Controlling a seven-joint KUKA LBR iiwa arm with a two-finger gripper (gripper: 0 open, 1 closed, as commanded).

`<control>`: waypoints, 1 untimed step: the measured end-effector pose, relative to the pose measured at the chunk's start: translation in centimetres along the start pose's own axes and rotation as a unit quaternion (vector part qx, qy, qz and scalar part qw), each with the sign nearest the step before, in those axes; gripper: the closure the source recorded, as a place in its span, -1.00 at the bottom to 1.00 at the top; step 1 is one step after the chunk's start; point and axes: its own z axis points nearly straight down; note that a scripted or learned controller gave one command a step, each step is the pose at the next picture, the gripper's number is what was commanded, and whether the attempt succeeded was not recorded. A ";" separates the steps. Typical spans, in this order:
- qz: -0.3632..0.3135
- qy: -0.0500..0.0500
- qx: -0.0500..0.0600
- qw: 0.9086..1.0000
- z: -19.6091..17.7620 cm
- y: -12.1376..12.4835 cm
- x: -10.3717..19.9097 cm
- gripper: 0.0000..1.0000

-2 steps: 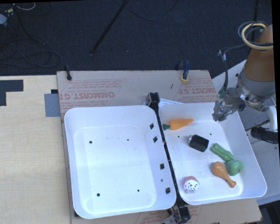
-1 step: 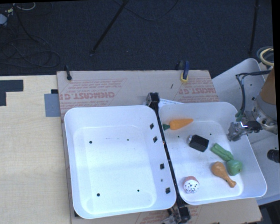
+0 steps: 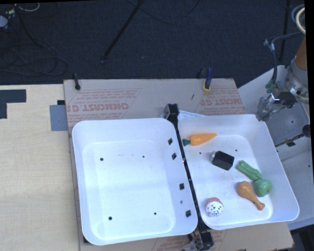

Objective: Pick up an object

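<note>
The right bin (image 3: 283, 169) holds several small objects. An orange carrot with a green tip (image 3: 201, 139) lies near its back left. A black block (image 3: 222, 160) sits in the middle. A green toy (image 3: 254, 176) and an orange drumstick-shaped toy (image 3: 250, 194) lie toward the front right, touching each other. A white and pink spotted ball (image 3: 214, 207) rests at the front left. My gripper (image 3: 270, 104) hangs outside the bin, beyond its back right corner, well apart from all the objects and with nothing visibly in it.
The left bin (image 3: 78, 168) stands beside the right one, with a black divider strip (image 3: 181, 168) between them. Both rest on a cardboard sheet (image 3: 145, 96). A blue and yellow clamp (image 3: 207, 80) stands at the sheet's back edge. Cables lie on the dark floor behind.
</note>
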 end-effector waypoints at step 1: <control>-0.002 0.001 -0.003 1.000 -15.9 -1.5 6.5 1.00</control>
